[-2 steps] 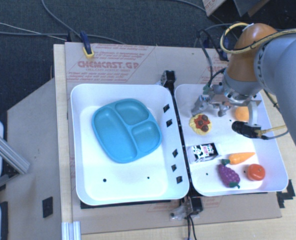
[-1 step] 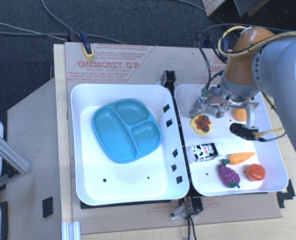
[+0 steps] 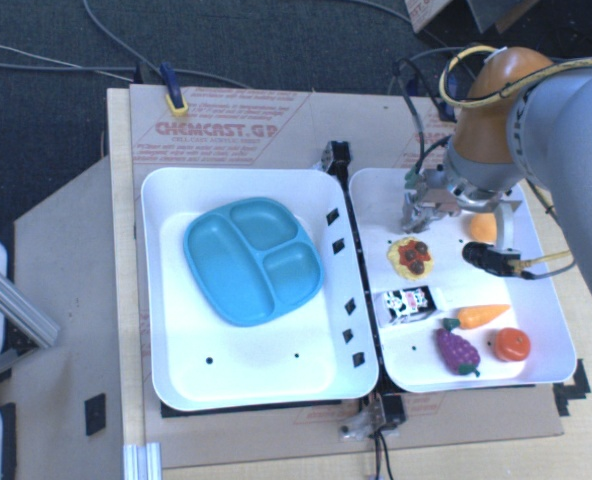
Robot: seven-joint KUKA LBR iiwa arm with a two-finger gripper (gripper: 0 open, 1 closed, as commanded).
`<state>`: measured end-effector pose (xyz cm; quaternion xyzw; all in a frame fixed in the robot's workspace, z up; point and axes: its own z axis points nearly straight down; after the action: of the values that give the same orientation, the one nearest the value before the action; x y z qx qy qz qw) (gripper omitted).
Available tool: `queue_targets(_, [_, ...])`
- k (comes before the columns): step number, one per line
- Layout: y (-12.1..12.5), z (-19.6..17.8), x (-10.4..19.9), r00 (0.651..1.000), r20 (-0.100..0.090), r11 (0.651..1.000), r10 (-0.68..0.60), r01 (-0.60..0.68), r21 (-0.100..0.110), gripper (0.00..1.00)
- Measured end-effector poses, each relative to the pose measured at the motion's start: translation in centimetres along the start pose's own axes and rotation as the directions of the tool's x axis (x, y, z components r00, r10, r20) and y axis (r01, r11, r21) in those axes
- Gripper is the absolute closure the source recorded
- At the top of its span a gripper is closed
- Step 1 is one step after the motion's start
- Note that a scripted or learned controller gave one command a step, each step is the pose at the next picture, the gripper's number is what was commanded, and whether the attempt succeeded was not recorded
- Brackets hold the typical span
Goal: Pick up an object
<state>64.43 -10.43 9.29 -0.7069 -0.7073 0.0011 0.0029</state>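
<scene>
My gripper (image 3: 416,218) hangs over the back left part of the right bin (image 3: 546,363), just above a small yellow and red toy pizza (image 3: 412,257). Nothing shows in its grasp. In front of the pizza lies a black and white carton (image 3: 409,303). An orange carrot (image 3: 479,316), a purple bunch of grapes (image 3: 457,350) and a red tomato (image 3: 512,344) lie near the bin's front right. An orange piece (image 3: 482,228) peeks out to the right of the gripper, partly hidden by the wrist.
The left bin (image 3: 176,368) holds a blue divided plate (image 3: 253,259). A black divider with clips (image 3: 348,268) runs between the bins. The grey arm (image 3: 566,118) comes in over the right bin's back right corner.
</scene>
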Motion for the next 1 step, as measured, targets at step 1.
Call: queue_targets(1, [0.78,-6.08,0.26,1.0,0.003,1.0,-0.001,0.001,-0.01,1.0])
